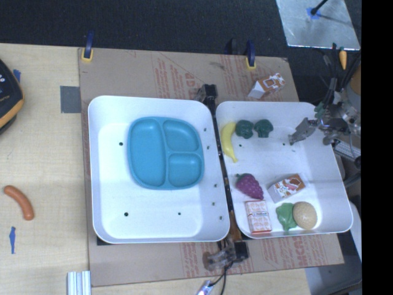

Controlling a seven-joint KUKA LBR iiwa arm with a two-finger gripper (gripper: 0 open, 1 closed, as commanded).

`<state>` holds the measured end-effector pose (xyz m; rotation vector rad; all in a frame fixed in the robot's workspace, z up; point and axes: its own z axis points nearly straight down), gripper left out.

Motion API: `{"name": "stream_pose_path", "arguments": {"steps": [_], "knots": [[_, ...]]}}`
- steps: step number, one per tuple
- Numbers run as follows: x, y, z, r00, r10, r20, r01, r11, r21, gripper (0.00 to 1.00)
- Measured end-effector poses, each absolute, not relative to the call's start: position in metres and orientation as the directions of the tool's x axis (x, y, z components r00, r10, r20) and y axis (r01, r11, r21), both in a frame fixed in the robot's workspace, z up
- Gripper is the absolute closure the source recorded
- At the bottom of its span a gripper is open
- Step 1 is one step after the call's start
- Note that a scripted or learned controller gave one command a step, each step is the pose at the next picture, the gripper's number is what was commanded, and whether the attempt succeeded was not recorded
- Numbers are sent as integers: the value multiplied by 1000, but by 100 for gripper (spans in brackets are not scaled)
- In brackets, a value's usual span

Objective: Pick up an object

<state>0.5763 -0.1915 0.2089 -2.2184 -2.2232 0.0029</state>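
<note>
Right bin (325,165) holds a banana (228,141), two broccoli (253,128), grapes (249,185), two cartons (287,187), a bun (305,214)

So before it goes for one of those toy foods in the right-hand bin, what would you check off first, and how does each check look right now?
1. Gripper over the right bin, not outside it: ok, near the upper right.
2. Nothing between its fingers yet: ok, nothing seen there.
3. A target lying apart from its neighbours: ok, the purple grapes sit alone; the banana lies near the bin wall.
4. Crowded picks flagged: not ok, the bread roll touches the green vegetable.
5. Divided blue plate in the left bin out of the way: ok.
6. Fingers wide enough for the grapes: cannot tell.
</note>
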Motion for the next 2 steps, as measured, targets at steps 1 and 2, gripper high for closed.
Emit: {"name": "stream_pose_path", "arguments": {"steps": [1, 2], "knots": [[632, -160, 146, -5, 1000, 0, 1000, 5, -3, 0], [627, -167, 221, -2, 1000, 0, 1000, 2, -1, 0]]}}
